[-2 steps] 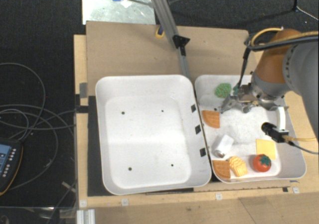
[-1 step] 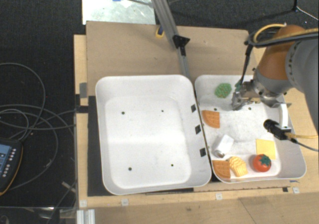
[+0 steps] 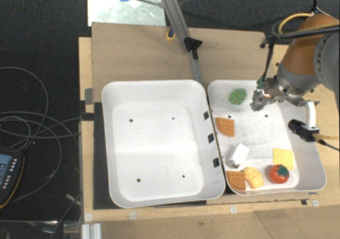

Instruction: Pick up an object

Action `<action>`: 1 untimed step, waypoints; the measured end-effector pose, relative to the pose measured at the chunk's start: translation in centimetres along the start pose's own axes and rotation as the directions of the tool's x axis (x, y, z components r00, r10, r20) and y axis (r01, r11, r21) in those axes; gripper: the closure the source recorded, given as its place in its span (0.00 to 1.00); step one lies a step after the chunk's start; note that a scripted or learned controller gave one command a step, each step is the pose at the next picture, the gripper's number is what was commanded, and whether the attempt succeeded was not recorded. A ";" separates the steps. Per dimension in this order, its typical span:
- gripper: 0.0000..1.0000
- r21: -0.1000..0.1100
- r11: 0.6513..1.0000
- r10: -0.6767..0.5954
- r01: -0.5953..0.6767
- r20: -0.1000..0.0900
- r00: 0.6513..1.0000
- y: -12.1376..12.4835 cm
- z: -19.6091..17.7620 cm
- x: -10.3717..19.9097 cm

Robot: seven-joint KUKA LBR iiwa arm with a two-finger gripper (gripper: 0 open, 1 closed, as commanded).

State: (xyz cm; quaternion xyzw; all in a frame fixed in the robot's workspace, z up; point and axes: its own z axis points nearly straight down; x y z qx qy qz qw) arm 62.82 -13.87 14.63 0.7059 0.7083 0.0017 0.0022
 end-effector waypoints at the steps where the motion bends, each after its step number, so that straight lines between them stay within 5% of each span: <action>1: 1.00 -0.004 1.000 -0.003 0.003 0.001 1.000 0.6 -6.0 0.8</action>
